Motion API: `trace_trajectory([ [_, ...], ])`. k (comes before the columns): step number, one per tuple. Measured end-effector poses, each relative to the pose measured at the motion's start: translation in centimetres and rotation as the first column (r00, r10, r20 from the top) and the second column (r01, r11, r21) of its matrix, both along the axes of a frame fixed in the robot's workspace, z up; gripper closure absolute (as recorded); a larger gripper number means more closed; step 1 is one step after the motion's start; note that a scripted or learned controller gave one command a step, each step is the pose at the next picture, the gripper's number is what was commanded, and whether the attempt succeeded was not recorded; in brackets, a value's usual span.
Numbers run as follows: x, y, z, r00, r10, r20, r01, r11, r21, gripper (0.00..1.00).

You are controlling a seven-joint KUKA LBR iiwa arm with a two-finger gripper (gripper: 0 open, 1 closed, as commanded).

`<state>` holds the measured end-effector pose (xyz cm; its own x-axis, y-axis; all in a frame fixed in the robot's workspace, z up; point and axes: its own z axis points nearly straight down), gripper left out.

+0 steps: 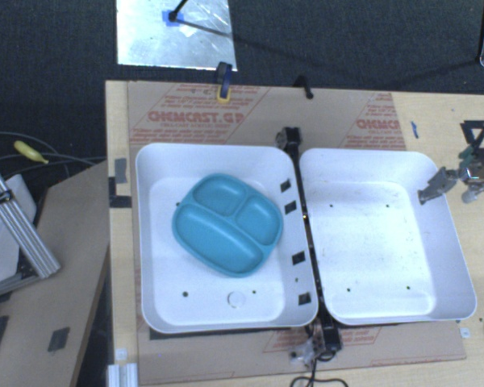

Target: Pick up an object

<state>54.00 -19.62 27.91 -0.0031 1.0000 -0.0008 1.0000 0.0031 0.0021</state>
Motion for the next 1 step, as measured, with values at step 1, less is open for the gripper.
trace_trajectory([
  [1, -3.03, -0.97, -16.37, 1.0, -0.004, -0.017, 0.004, 1.0, 0.006, 0.0],
])
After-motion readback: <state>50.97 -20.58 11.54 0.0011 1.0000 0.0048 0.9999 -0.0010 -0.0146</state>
